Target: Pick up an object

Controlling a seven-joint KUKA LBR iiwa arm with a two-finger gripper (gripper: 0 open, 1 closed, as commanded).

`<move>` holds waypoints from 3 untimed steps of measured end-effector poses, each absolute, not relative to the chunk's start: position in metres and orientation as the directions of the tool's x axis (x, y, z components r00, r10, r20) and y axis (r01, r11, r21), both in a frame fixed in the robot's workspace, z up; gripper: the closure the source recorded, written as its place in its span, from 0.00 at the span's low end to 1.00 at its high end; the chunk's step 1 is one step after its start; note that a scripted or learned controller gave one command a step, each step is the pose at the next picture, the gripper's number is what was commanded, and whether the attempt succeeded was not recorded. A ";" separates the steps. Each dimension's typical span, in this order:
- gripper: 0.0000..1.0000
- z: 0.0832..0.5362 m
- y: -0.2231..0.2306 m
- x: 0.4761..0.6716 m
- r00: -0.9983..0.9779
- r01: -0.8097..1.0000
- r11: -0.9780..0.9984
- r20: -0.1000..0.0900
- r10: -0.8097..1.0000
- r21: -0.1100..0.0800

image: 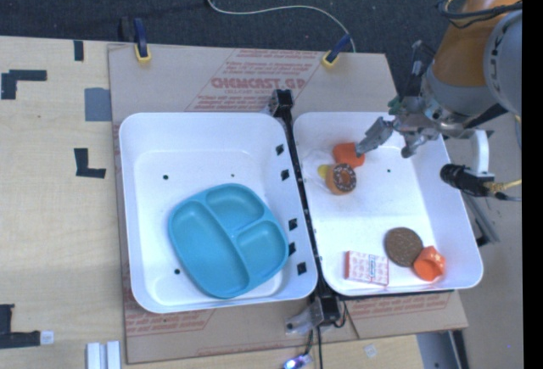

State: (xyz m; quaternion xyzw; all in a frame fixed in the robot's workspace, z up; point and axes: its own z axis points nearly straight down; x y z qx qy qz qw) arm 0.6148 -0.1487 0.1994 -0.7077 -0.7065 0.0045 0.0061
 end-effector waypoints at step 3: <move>0.00 0.090 -0.153 0.622 0.000 1.000 0.000 -0.002 1.000 -0.003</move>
